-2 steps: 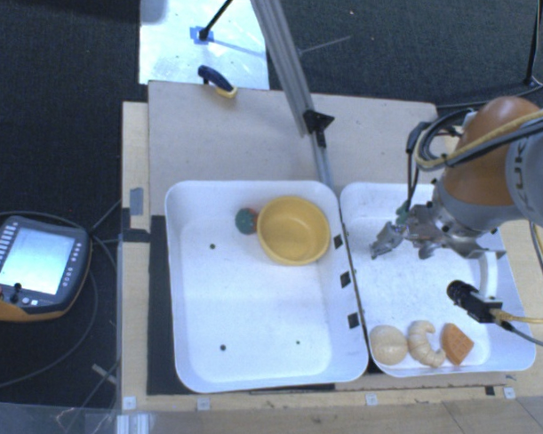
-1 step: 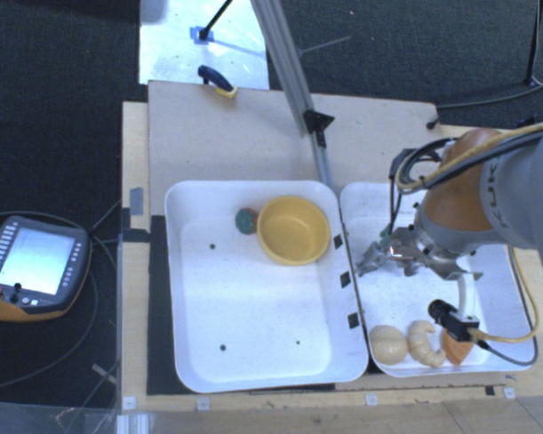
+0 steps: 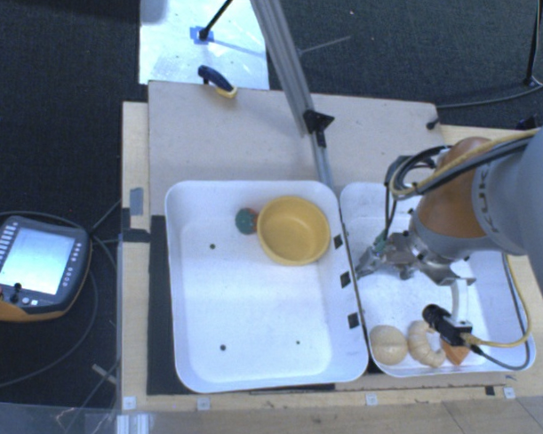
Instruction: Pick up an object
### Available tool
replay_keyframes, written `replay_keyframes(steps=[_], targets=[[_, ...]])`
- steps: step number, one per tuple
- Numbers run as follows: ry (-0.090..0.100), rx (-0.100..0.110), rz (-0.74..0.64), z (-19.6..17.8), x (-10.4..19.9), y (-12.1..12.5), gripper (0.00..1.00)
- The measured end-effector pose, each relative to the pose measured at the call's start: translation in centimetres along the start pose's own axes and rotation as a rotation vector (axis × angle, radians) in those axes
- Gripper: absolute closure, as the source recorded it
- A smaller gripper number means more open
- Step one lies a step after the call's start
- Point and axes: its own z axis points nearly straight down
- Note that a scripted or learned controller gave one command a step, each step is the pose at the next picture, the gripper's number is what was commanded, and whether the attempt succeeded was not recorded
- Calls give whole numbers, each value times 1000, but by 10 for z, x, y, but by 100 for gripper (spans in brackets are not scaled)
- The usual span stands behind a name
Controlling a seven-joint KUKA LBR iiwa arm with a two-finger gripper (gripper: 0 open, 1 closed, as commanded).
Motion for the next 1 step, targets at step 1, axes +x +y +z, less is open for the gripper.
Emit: replay_keyframes(steps=[1], targets=[[1, -2, 0, -11, 0, 1, 100]])
